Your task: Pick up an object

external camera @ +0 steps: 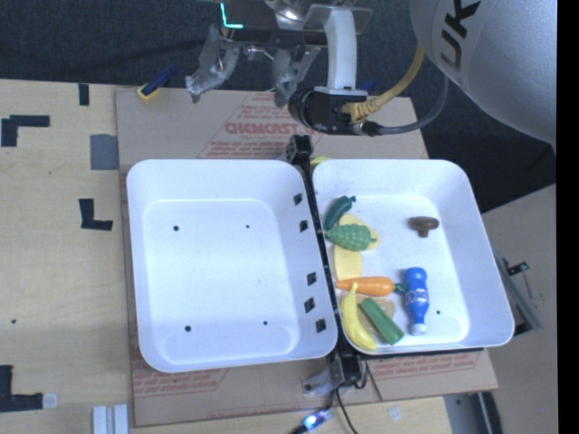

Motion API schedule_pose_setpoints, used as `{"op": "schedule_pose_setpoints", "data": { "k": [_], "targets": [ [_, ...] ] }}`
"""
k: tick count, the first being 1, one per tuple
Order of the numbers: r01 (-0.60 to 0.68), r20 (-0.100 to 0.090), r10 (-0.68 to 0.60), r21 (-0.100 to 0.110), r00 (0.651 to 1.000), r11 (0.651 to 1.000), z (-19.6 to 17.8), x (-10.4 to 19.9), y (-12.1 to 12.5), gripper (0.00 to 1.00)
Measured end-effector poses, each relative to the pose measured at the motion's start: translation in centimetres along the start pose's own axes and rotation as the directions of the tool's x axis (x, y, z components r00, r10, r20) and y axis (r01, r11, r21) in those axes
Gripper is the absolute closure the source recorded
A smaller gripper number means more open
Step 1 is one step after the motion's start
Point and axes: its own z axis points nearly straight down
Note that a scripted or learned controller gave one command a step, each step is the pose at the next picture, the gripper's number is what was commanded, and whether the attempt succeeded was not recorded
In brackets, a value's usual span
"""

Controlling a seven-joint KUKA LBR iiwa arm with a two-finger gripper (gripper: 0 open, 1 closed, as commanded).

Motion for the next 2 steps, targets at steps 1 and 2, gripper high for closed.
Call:
{"op": "schedule_pose_setpoints", "data": {
  "k": [1, 2],
  "targets": [
    [0.003, 0.000, -0.003, 0.000, 1.000, 1.000, -1.0, 0.1, 0.0, 1.00],
    [-0.002, 0.007, 0.002, 0.017, 1.000, 1.000, 19.5, -0.5, -2.0, 1.00]
  ]
}}
